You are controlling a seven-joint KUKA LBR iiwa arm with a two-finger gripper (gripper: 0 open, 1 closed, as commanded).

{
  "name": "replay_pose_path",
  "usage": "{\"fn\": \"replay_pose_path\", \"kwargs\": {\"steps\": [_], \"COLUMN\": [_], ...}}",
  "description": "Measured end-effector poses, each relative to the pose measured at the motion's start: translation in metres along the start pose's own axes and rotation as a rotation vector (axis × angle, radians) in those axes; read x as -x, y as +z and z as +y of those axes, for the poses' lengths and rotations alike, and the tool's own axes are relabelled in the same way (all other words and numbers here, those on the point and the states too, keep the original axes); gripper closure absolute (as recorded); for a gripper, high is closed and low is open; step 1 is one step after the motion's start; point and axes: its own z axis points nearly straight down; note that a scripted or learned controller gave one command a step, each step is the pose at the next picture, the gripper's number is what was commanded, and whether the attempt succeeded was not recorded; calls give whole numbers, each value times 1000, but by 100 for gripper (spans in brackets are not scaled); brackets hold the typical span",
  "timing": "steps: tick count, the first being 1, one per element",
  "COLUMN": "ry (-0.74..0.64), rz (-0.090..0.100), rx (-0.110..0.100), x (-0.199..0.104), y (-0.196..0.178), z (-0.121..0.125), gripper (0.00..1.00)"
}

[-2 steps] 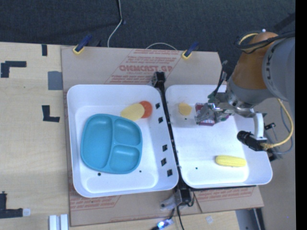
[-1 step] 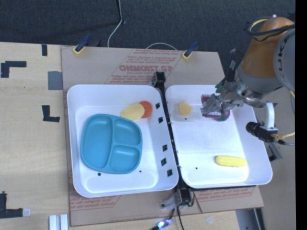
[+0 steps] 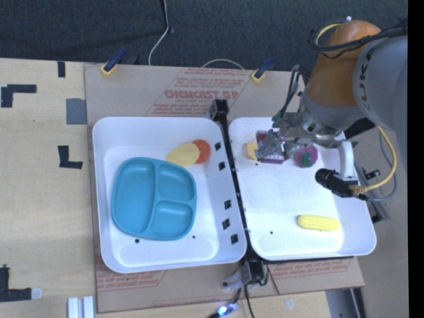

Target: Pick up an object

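My gripper [image 3: 270,152] hangs low over the far left part of the right bin [image 3: 291,244], right above a small pile of toys. Beneath it lie a yellow piece [image 3: 252,150], a dark red and grey object [image 3: 274,142] and a purple and green toy [image 3: 306,156]. The arm hides the fingertips. A yellow corn cob [image 3: 318,223] lies alone at the near right of the same bin. In the left bin [image 3: 159,257] sit a blue divided plate [image 3: 154,198], a yellow lemon-like toy [image 3: 183,154] and an orange-red ball [image 3: 201,150].
A black divider [image 3: 230,177] runs between the two bins. Black cables and a fitting [image 3: 338,181] hang from the arm over the right bin's right side. Cardboard [image 3: 199,91] lies under the bins, with blue and yellow clamps at its far corners.
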Motion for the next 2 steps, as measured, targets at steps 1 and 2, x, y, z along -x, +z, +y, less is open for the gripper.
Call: {"fn": "replay_pose_path", "kwargs": {"steps": [1,2], "ry": [1,1], "rz": [-1,-2], "rx": [-1,-1], "x": [-50,-97], "y": [12,3], "z": [-4,-16], "gripper": [100,100]}}
